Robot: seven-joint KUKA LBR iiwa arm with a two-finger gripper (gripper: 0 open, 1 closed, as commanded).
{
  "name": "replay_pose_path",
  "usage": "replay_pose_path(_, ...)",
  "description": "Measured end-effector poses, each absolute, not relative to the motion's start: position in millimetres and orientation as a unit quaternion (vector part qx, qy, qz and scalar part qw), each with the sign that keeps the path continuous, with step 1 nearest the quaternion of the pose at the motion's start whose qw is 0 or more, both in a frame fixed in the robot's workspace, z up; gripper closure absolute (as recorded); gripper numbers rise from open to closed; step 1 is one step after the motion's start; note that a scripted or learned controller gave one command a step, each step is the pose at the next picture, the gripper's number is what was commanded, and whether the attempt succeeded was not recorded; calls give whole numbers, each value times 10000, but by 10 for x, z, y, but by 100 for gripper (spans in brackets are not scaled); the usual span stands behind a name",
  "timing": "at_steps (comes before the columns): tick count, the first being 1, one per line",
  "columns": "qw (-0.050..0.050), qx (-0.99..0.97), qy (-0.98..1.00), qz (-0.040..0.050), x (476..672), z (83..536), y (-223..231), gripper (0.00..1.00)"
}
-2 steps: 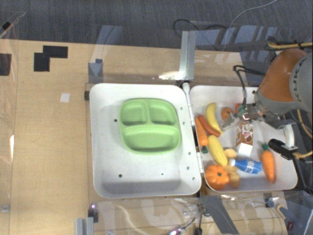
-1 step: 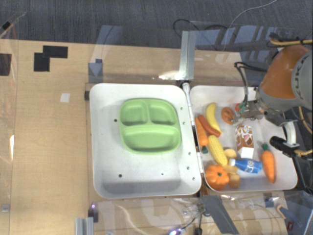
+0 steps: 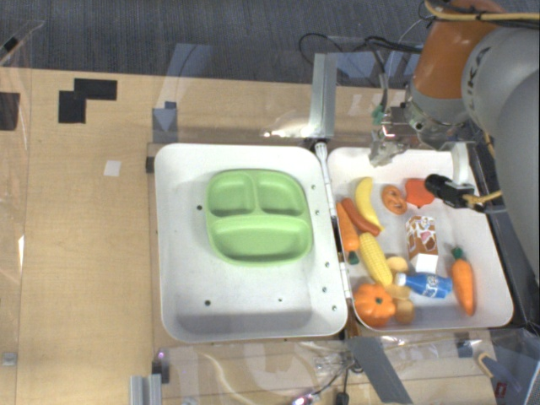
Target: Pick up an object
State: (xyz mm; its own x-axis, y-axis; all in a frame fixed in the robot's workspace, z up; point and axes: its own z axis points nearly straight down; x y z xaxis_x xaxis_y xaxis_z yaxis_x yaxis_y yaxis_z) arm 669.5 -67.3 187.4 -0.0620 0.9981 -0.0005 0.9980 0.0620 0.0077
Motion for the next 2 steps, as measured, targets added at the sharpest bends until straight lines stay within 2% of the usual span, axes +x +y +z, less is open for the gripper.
replay_pose_path(1,28,6847,7288,21,6693,1873,-678,0)
replay_pose_path(2,25,6187,7856,19,6710,889,-971,0)
